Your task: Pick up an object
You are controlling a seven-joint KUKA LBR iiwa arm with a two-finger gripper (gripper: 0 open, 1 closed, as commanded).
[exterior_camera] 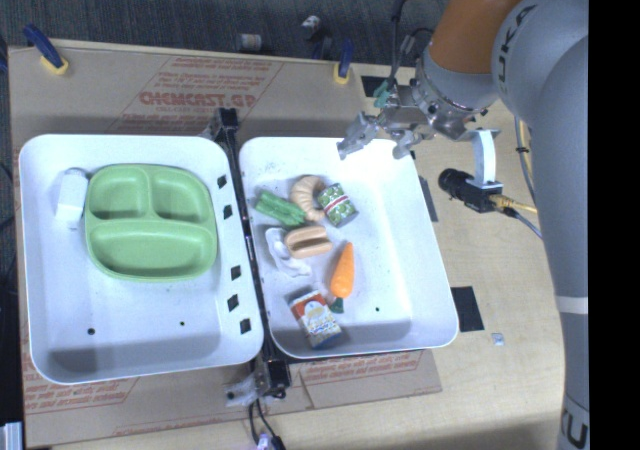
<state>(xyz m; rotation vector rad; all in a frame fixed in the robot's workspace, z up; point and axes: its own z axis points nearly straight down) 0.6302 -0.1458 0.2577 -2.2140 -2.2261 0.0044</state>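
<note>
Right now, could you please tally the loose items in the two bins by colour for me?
Green: 3 (divided plate, pickle-like piece, small can)
Orange: 1 (carrot)
Tan or brown: 2 (croissant-like roll, hot dog bun)
White: 2 (small container, crumpled piece)
Multicoloured: 1 (small carton)
Total: 9
</note>
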